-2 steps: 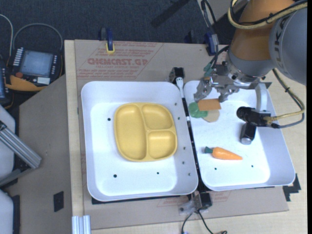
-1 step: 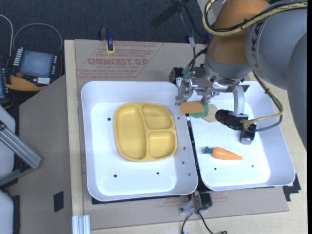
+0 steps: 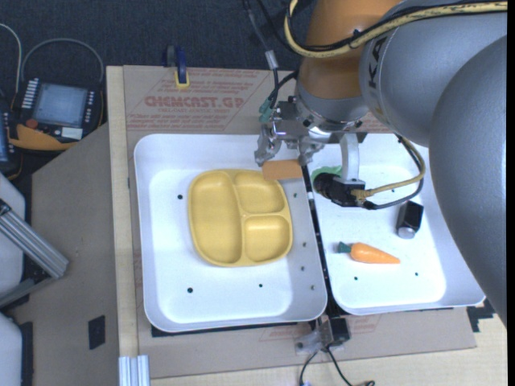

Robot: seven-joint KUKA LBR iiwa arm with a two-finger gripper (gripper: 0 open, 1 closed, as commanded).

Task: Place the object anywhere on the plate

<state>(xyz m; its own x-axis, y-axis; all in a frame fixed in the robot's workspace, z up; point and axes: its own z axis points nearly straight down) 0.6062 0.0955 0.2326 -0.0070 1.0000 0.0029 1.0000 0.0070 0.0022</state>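
The gripper (image 3: 283, 158) hangs over the far right rim of the left bin (image 3: 153, 215), clenched on a tan block (image 3: 281, 170) just past the plate's (image 3: 239, 215) far right corner. Best carry it a little further over the plate (any compartment will do), lower, then release gently.

Claw (image 3: 283, 158) low, arm bent overhead
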